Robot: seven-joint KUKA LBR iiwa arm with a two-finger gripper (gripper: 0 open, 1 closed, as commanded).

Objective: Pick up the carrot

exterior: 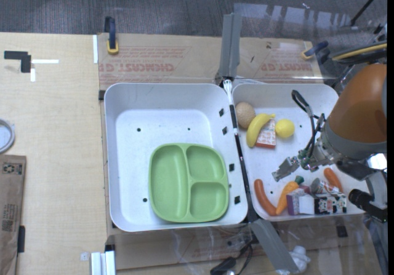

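The gripper hangs over the right bin, its grip state I cannot tell. The carrot lies just at its 6 o'clock, beside the red sausage, so the approach seems near.

Plate in the left bin — carrot in the right bin, near its front.

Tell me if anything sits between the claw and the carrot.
Nothing visible does. The claw hangs over the right bin, just above the carrot. A red sausage lies against the carrot's left side and a small box on its right, crowding a grasp.
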